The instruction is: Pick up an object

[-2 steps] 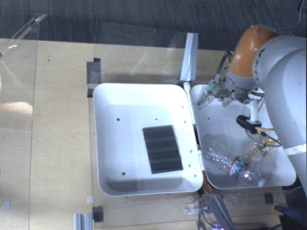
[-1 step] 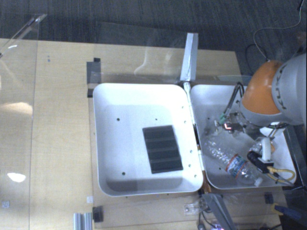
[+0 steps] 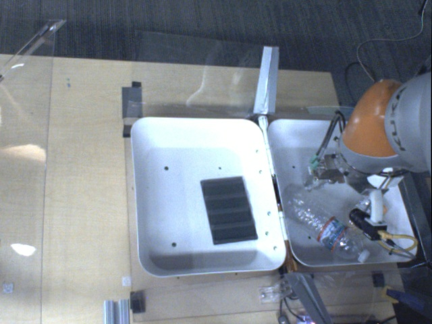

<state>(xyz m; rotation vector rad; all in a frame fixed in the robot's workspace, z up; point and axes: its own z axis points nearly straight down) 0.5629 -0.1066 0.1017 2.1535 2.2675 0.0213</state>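
A crushed clear plastic bottle (image 3: pixel 322 225) with a red and blue label lies on its side in the right bin (image 3: pixel 291 147). A black ribbed rectangular pad (image 3: pixel 229 210) lies flat in the middle of the left bin (image 3: pixel 162 147). The arm's orange band and grey wrist hang over the right bin's far right side. My gripper (image 3: pixel 322 173) points down into that bin, just above and behind the bottle's clear end, with a small gap to it. Nothing shows between its tips.
A clear upright panel rises behind the bins, with a metal post (image 3: pixel 266 79) at the divide between them. The bins' shared wall (image 3: pixel 273 187) runs just left of the bottle. Wooden bench top spreads out to the left.
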